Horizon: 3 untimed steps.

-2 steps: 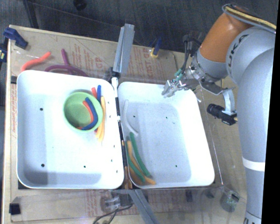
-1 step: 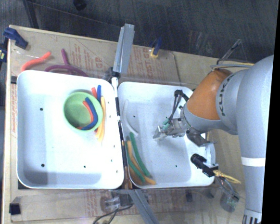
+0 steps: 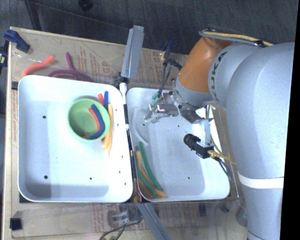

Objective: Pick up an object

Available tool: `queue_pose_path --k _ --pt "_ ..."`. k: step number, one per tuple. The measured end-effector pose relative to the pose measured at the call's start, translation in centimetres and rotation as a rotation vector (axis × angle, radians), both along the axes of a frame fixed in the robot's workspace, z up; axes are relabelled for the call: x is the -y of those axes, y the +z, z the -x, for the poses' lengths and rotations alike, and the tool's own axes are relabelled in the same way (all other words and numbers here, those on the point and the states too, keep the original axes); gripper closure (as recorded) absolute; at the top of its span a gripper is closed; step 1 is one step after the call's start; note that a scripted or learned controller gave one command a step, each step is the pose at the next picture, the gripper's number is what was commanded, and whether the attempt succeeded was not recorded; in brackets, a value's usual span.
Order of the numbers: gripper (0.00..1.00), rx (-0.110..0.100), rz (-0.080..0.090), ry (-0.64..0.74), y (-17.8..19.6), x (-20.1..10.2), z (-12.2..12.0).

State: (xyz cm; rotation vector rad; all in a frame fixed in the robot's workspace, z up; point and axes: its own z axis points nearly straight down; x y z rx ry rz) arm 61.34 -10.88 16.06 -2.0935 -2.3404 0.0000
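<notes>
Over the right bin (image 3: 207, 186) we see the grey arm (image 3: 254, 114) reaching in from the right, its orange band (image 3: 201, 64) just above the wrist. Its end effector (image 3: 156, 111) hangs near the bin's far left corner, low over the white floor; we cannot tell whether it is apart or together, and we see nothing clamped in it. Along that bin's left wall lie a few long green and orange sticks (image 3: 146, 176), well apart from the end effector. On the left bin's (image 3: 57, 182) floor sits a green bowl (image 3: 88, 119) with red, blue and orange sticks lying in it and across its right rim. Behind the left bin, on the worktop (image 3: 93, 48), lie a purple hose and an orange piece.
</notes>
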Motion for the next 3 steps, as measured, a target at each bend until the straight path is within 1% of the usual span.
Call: queue_pose_path --k 1,2,3 --pt "0.00 -0.001 0.000 -0.001 0.0 0.0 0.0" --pt "0.00 0.004 0.013 0.060 -6.7 0.7 0.2" --pt "1.00 0.001 0.004 0.066 -5.7 0.2 0.2"
